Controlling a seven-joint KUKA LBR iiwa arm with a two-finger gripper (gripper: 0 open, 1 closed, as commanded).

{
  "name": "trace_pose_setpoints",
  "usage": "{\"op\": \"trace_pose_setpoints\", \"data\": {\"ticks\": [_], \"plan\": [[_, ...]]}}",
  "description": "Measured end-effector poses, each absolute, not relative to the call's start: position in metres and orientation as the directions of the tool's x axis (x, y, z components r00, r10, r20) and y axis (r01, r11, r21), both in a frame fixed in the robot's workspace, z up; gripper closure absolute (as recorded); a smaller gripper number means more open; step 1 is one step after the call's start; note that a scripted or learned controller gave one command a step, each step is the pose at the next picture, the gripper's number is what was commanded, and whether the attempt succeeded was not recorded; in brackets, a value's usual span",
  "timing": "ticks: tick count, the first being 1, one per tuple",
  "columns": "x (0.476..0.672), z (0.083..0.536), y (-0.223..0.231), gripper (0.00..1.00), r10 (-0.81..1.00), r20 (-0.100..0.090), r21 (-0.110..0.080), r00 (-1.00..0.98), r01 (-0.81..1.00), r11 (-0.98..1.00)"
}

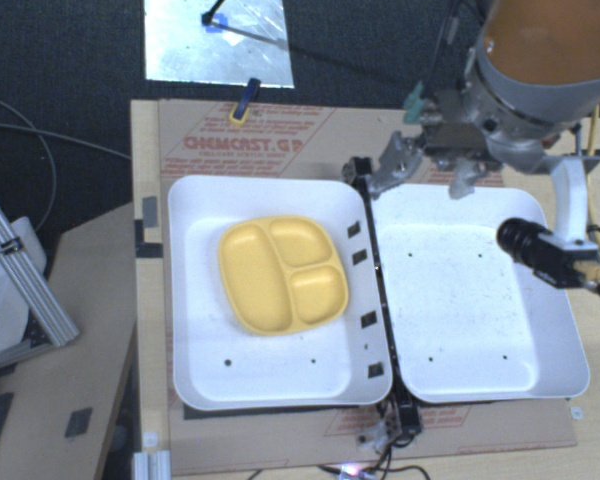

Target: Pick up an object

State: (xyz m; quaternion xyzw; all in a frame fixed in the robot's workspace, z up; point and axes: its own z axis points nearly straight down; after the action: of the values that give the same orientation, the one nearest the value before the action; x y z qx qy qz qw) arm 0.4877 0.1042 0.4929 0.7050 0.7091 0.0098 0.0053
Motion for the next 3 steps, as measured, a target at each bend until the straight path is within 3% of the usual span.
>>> {"op": "trace_pose_setpoints", "data": {"ticks": [1,2,3], "plan": [[0.485,0.314,0.110,0.00,1.000,-0.004,-0.013,-0.001,1.000,0.001],[0.487,0.492,0.154,0.00,1.000,0.009,0.021,-0.009,1.000,0.009],[0.487,0.493,0.153,1.00,1.000,0.002,0.005,-0.011,1.000,0.011]]}}
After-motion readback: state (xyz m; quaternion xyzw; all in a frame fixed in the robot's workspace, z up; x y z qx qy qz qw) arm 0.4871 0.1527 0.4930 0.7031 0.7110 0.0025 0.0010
